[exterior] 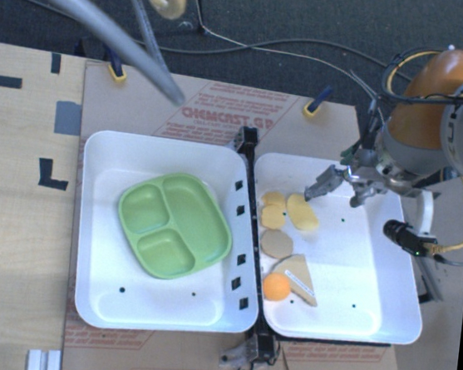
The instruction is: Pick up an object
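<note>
From my station I start with the bench [12, 195], a pale wooden top with a cardboard sheet [224, 108] laid across its middle. On the cardboard sit the two white bins, touching along a black clipped seam. The left bin [96, 230] carries a green divided tray [175, 225], lying flat near the bin's centre and tilted a little toward its far-left corner. The right bin [377, 298] holds all the small pieces, and they are bunched along its left wall, beside the seam.

The arm [435, 96] comes in over the right bin's far-right corner, orange band up top. Its gripper [342, 185] hangs above the far edge of that bin, and I read the fingers as spread apart with nothing between them.

Down to the pieces themselves: a pale yellow lump [303, 213] nearest the gripper, two round yellow slices [273, 213] touching it on the seam side, a tan oval piece [276, 244] just toward the near edge from those, then a beige wedge [298, 278] with an orange ball [277, 288] against its near-left side.

As I judge it, no pick has been made. Every object rests on the bin floor. Left to do: descend over one piece, likely the yellow lump, close and lift.
</note>
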Robot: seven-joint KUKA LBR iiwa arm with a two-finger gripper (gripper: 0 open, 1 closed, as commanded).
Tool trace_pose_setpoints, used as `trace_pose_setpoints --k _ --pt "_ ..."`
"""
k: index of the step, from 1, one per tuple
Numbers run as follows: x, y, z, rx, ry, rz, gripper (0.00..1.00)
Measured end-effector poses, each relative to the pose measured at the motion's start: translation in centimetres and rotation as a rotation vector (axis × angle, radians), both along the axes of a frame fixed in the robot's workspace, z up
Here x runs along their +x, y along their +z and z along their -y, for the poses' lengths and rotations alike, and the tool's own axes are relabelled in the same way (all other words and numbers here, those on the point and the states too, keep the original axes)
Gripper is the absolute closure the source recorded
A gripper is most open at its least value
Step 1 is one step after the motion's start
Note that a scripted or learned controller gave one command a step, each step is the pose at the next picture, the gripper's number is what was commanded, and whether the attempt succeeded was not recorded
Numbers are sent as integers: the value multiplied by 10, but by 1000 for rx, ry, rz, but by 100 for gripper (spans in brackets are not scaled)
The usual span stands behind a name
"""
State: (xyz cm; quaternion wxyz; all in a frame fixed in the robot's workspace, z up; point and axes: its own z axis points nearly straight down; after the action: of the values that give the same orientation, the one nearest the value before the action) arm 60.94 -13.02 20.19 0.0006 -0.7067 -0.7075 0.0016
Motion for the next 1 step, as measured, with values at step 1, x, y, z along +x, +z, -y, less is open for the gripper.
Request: trace_pose_setpoints --k 1 --pt "-3 -49 9 0 -1 0 0"
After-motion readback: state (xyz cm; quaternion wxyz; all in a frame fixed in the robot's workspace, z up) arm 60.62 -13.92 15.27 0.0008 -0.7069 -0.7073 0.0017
